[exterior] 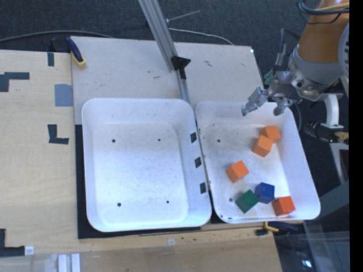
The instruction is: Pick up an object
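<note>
My pincer (265,102) hangs over the far end of the right bin (306,169), its two fingers spread apart with nothing between them. The things I could take all lie in this bin: two orange cubes (266,140) touching each other nearest to me, a lone orange cube (237,170) towards the middle, and at the near end a green cube (247,201) just beside a blue cube (264,192), with a red-orange cube (283,205) by the rim. The left bin (91,152) sits alongside on the counter (34,152).

I judge the touching pair the riskiest target: a finger coming down on the seam could shove both aside or pinch a corner so the block twists out. The green and blue pair poses the same trouble. The red-orange one sits so near the wall that a finger might strike the rim. The lone cube looks safest.
</note>
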